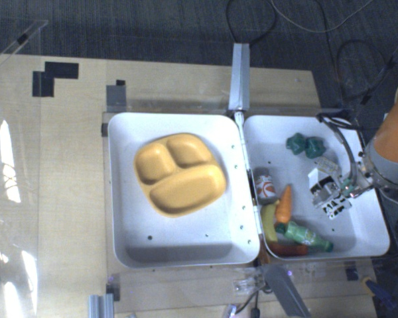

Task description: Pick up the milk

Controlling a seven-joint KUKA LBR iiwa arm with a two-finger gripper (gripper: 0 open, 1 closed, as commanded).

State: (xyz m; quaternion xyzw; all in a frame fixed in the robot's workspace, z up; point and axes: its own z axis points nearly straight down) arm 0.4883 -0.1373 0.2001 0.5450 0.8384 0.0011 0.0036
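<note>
Two shallow white bins sit side by side on the bench, seen from above at a slant. In the left bin [119, 197] you see a yellow tray [179, 173] with three compartments, lying roughly in the middle.

In the right bin [375, 234], the objects cluster along the left wall and the near edge. A small white item with red markings [264, 186], the likeliest candidate for the milk, lies against the left wall, just beside the divider between the bins. Note that its label is too small to read. An orange carrot [284, 204] lies just to its right and below it. A yellow banana [269, 222], a green bottle [307, 236] and a red item [288, 249] crowd the near-left corner. A teal-green object [304, 144] rests apart from these, near the far wall.

The gripper [333, 196] hangs over the middle-right of the right bin, well apart from the milk candidate, with the carrot between them. You cannot tell from this view whether the tool is open or closed, and nothing is visibly held in it.
</note>
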